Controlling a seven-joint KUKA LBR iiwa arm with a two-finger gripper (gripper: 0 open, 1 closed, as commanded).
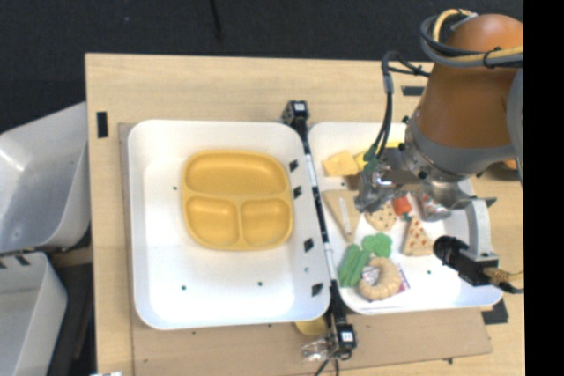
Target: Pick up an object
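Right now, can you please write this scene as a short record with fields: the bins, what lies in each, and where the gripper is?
left bin: holds a yellow divided tray
right bin: holds small toy foods
items in right bin: yellow wedge, pizza slice, green piece, donut
gripper: low over the right bin, above the toy foods
grasp: cannot tell
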